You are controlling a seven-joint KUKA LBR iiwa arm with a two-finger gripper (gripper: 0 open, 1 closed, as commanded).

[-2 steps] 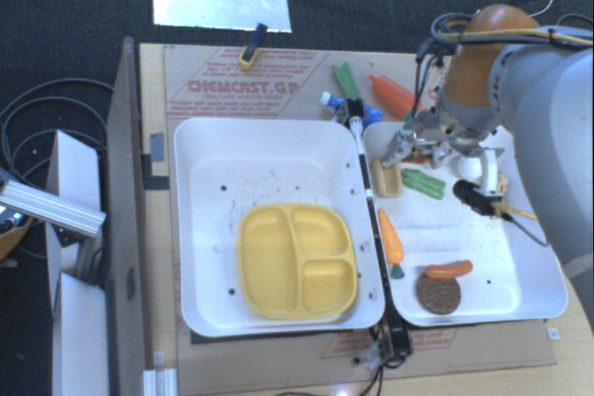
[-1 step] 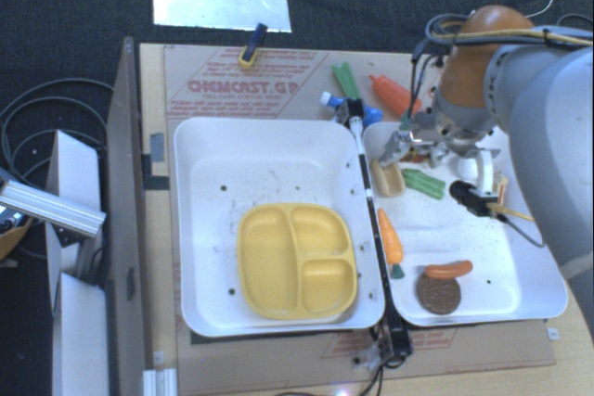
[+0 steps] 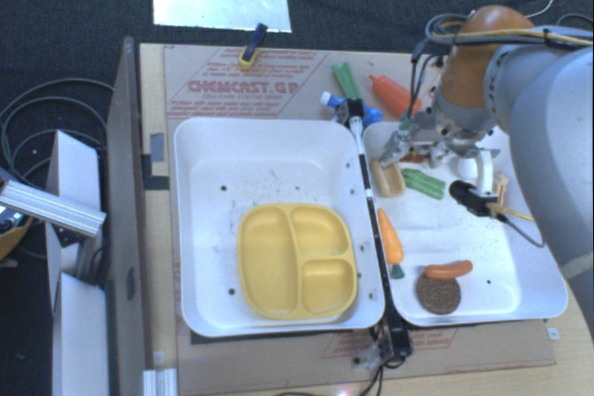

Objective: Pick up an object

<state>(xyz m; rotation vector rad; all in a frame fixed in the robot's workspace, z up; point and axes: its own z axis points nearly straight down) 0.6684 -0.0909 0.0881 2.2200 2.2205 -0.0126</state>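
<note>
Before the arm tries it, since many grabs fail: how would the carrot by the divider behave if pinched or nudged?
The carrot looks like smooth toy plastic, so probably stiff, light and a bit slippery. Its round, tapered body would likely roll in a curve if pushed. It lies against the right bin's left wall, so one finger may lack room.

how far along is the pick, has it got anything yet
Done: the arm has reached over the right bin, with the gripper low at its far end, near the green piece and tan piece. In hand: nothing visibly lifted; I can't see a grasp. Left: the whole pick. The carrot, sausage and brown disc lie in the right bin; the yellow divided plate sits in the left bin.
</note>
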